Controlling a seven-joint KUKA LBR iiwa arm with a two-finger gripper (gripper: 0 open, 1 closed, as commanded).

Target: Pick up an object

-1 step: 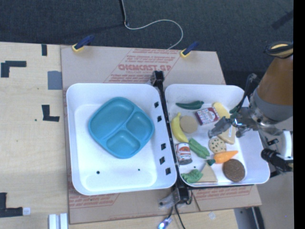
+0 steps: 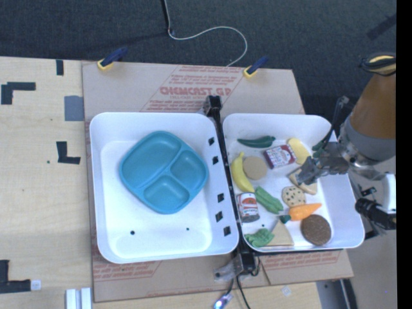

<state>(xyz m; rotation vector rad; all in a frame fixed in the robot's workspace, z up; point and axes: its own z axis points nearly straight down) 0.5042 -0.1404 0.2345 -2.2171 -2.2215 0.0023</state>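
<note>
You can't tell how the jaws stand; just below them the cookie (image 2: 293, 195) looks light and stiff—pinch its rim.

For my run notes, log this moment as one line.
arm: over right bin | hand: low by cookie | grasp: unclear | blue plate: left bin
</note>
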